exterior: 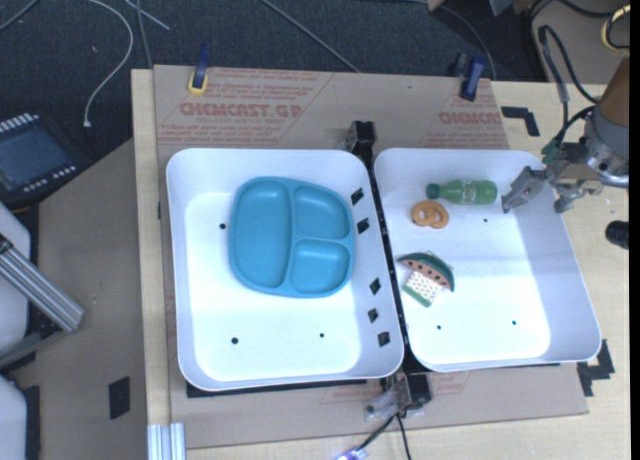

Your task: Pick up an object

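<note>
Over the right bin's (560,278) far right edge your gripper (545,188) hangs with fingers spread and nothing between them, so you are at the approach, and next you must descend leftward onto the nearby green bottle (463,191).

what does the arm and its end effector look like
The arm is grey, with an orange band just above a rounded wrist section. Dark cables loop beside it. The end effector is a metallic grey two-finger unit, its slim fingers pale grey and angular.
</note>
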Available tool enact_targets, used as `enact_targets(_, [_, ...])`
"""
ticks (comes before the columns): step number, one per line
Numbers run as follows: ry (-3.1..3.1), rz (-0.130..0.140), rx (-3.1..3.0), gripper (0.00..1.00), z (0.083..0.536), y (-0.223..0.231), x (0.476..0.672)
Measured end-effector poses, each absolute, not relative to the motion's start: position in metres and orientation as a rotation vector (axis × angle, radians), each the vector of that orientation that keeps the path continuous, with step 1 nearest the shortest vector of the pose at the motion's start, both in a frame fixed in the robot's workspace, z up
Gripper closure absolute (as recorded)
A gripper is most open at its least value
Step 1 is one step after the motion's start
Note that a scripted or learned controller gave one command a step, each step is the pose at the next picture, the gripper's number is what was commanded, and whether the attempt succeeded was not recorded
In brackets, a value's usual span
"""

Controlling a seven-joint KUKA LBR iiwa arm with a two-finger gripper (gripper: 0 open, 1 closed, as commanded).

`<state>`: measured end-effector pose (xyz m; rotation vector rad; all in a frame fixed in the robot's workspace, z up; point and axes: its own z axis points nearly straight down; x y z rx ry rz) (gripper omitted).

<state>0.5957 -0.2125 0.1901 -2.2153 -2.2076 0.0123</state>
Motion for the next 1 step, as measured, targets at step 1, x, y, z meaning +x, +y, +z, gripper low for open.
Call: enact_targets(1, [-2.221,0.0,-2.22,0.0,0.1992,-0.2118,0.5992])
